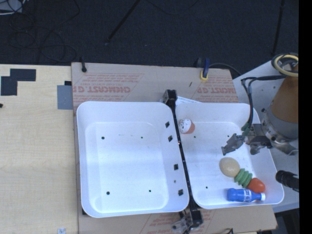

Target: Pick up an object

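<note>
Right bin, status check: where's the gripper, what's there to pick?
Gripper low over right bin, nothing seen between fingers. Beige egg-shaped object just below it. Blue bottle and small white-orange object apart.

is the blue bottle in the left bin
No, the blue bottle lies on its side in the right bin, near its front corner beside the carrot.

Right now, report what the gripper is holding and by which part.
Nothing is held. The gripper hangs over the right bin, its fingers apart with no object between them; the cream ball lies just below it, untouched.
</note>
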`<move>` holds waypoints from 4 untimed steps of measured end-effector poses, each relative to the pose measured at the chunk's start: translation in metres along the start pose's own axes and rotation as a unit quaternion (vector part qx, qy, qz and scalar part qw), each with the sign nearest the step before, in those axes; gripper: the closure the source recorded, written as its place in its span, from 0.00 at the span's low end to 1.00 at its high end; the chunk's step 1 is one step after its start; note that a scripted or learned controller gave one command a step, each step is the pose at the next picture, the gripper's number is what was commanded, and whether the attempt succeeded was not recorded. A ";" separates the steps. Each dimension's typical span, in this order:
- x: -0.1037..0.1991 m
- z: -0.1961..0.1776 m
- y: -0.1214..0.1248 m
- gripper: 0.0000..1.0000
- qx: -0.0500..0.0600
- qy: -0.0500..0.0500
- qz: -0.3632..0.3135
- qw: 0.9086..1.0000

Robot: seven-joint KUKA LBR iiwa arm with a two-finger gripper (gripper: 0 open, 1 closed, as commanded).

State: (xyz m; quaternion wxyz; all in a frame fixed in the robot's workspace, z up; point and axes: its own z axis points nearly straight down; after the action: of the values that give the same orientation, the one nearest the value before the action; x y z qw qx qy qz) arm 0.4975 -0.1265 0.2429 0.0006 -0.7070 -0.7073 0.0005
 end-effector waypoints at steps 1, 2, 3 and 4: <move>0.020 0.112 0.041 0.00 0.003 0.001 -0.001 1.000; -0.039 0.026 0.087 0.00 -0.005 -0.003 0.001 1.000; -0.003 0.051 0.149 0.00 -0.002 0.000 -0.002 1.000; 0.014 0.126 0.150 0.00 -0.008 -0.005 0.002 1.000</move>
State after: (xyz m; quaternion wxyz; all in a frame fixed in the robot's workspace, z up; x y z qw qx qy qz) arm 0.6474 -0.1126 0.1162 -0.0081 -0.7081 -0.7061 -0.0017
